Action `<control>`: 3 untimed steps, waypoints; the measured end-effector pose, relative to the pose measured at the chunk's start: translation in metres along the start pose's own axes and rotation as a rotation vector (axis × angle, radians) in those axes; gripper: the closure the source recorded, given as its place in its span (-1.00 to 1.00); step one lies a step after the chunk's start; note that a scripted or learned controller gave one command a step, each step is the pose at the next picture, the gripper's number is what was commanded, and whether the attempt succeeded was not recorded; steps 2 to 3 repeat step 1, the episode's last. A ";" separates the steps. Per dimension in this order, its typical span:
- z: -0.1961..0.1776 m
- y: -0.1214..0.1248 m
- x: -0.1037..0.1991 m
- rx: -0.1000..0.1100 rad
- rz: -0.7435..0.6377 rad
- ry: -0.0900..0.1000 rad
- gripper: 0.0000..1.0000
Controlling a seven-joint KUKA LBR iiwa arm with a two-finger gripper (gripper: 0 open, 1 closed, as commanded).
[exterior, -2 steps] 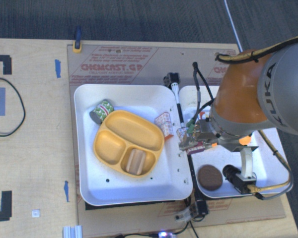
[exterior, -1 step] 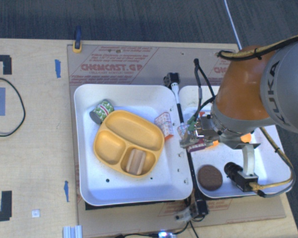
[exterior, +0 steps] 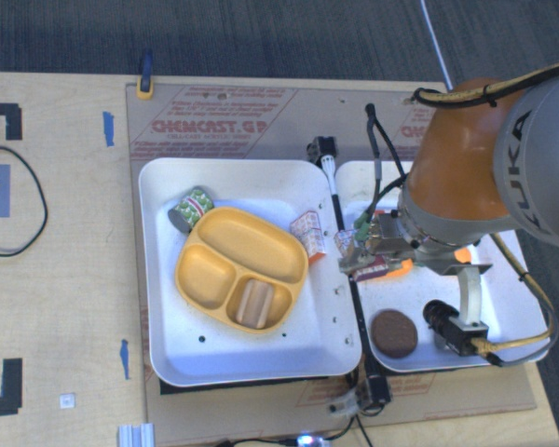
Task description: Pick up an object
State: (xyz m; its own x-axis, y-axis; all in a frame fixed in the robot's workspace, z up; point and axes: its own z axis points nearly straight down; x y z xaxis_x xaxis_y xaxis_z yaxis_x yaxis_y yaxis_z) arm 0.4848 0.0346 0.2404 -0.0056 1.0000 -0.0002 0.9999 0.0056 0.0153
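My gripper (exterior: 365, 252) hangs low over the left edge of the right bin (exterior: 522, 277), close to the wall shared with the left bin. Right under it lies a small orange thing (exterior: 402, 268), partly hidden by the wrist. A round brown disc (exterior: 393, 332) lies at the right bin's front left, apart from the gripper. In the left bin (exterior: 158, 250) a yellow divided plate (exterior: 242, 240) carries a tan block (exterior: 255, 303) in its front compartment. A red-and-white packet (exterior: 307, 228) lies beside the plate's right rim, just left of the gripper.
A green-and-white packet (exterior: 190, 209) lies at the left bin's back left, touching the plate. The arm's orange band and grey body cover the right bin's back part. Cables run along the wall between the bins.
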 end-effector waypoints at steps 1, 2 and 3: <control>-0.010 0.001 0.000 -0.003 -0.001 0.000 1.00; -0.010 0.001 0.000 -0.003 -0.001 0.000 1.00; -0.010 0.001 0.000 -0.003 -0.001 0.000 1.00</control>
